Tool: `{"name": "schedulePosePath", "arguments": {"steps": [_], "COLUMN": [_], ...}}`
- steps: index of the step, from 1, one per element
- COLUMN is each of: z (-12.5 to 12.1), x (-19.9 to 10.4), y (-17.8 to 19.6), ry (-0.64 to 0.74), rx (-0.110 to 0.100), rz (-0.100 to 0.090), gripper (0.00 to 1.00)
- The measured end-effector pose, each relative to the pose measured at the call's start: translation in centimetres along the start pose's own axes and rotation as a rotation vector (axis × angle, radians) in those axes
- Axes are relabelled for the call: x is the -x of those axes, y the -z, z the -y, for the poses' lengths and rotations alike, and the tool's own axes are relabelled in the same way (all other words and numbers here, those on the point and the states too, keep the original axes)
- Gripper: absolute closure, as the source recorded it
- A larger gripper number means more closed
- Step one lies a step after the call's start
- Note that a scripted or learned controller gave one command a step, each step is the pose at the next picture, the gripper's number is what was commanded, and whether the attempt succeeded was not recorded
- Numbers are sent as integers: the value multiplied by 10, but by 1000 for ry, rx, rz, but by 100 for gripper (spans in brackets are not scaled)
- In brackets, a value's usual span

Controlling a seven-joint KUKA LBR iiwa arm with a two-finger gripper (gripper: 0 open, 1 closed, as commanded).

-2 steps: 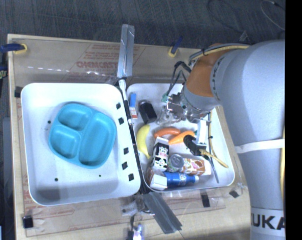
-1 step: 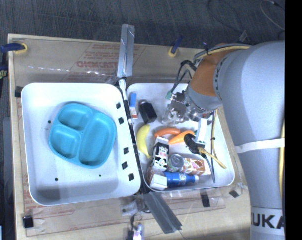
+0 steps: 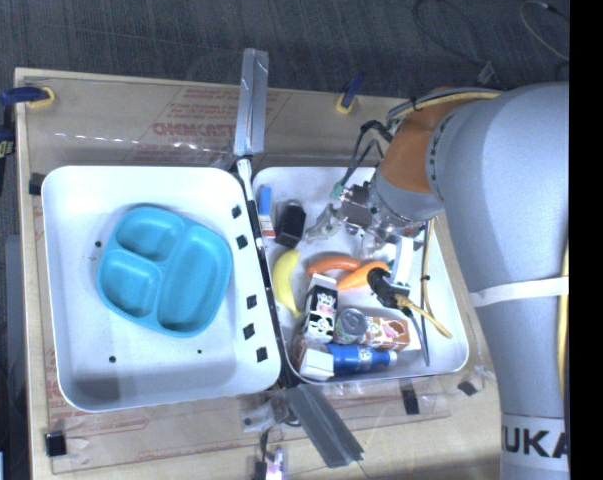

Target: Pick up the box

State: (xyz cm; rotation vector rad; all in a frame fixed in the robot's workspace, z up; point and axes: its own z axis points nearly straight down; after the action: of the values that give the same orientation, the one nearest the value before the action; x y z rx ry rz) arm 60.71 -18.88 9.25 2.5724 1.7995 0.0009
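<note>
You're looking at the gripper hanging over the right bin, finger state untellable; the box is lying probably at seven o'clock, long axis twelve-to-six

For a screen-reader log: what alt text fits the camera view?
A grey robot arm with an orange band reaches into the right white bin, its gripper above a clutter of small items including a yellow banana and a black-and-white patterned box. The left white bin holds a blue sectioned plastic tray.
</note>
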Motion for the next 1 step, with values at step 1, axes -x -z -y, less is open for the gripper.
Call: {"name": "schedulePosePath", "arguments": {"steps": [1], "z": [0], "x": [-1], "y": [10], "ry": [6], "rx": [2], "rz": [0], "gripper": [100]}}
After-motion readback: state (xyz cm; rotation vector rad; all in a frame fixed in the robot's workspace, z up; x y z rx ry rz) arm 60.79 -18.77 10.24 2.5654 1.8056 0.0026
